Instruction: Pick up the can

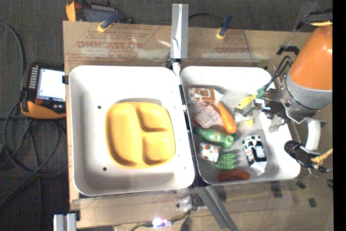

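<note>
Hovering over the right bin (189, 81) — gripper (253, 105) near the carrot (227, 117) and can (208, 152) — jaw state impossible to tell.

I read both white bins (86, 89) as smooth, slightly glossy plastic, same as the yellow divided tray (141, 132). The bench board (130, 43) looks like matt brown cardboard; the floor (32, 19) is rough grey carpet.
</note>
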Motion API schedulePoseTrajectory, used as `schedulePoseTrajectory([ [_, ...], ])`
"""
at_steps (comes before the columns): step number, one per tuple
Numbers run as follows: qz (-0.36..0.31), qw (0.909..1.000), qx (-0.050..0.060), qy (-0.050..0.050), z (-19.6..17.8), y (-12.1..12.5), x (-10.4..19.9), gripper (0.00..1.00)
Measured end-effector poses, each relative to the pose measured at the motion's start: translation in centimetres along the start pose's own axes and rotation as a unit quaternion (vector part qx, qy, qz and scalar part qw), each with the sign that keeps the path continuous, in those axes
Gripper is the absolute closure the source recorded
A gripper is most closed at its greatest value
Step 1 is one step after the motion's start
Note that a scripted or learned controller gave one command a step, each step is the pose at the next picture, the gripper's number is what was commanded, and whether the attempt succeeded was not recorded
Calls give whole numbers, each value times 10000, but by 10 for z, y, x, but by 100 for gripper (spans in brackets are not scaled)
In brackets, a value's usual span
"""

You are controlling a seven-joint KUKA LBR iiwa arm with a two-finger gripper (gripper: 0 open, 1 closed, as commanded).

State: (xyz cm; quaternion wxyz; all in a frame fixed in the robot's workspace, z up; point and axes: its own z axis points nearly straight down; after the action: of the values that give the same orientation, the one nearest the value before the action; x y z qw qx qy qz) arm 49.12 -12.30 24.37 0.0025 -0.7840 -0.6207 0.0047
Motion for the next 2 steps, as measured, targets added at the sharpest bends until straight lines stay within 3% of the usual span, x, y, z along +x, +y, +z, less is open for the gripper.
schedulePoseTrajectory([
  [1,256,9997,11,2,65,-36,117,0],
  [2,543,9985,8,-10,65,61,60,0],
])
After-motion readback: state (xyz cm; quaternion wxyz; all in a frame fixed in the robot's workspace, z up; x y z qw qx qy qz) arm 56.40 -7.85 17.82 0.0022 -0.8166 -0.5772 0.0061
